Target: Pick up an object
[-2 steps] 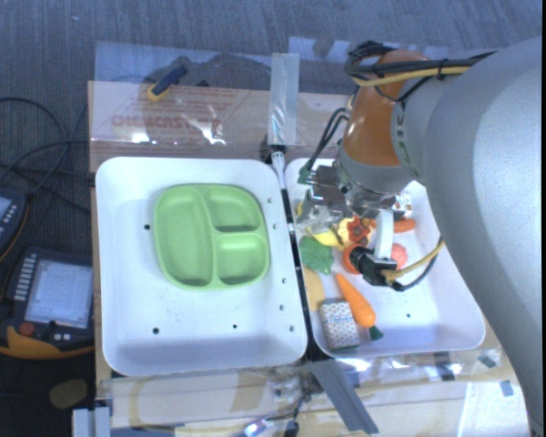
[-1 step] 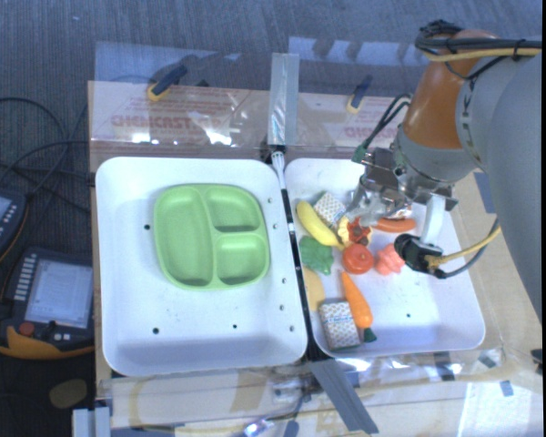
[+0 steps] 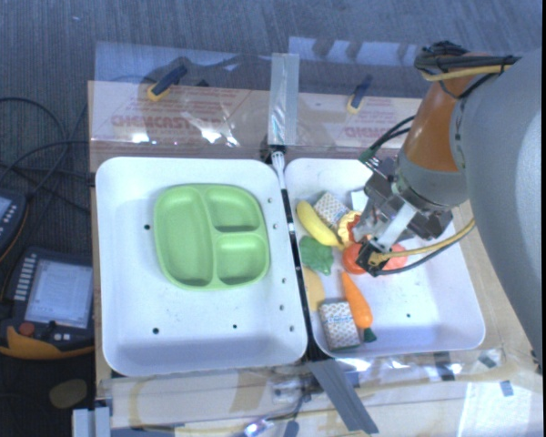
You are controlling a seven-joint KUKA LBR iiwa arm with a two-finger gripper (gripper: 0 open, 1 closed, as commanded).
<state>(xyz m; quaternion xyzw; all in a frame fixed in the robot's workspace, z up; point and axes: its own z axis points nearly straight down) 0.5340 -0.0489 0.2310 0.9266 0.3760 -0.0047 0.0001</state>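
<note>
Nearest the camera, a wrapped block (image 3: 339, 324) and carrot (image 3: 356, 300) crowd the right bin (image 3: 437, 330); tool (image 3: 371, 251), grip state unclear, hovers over a red toy (image 3: 391, 260), risking nudging neighbours.

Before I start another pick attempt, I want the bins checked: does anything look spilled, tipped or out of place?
Nothing stands out. The green divided plate lies flat in the left bin. The banana, carrot and other toy foods sit bunched in the right bin, with the gripper low over them.
</note>
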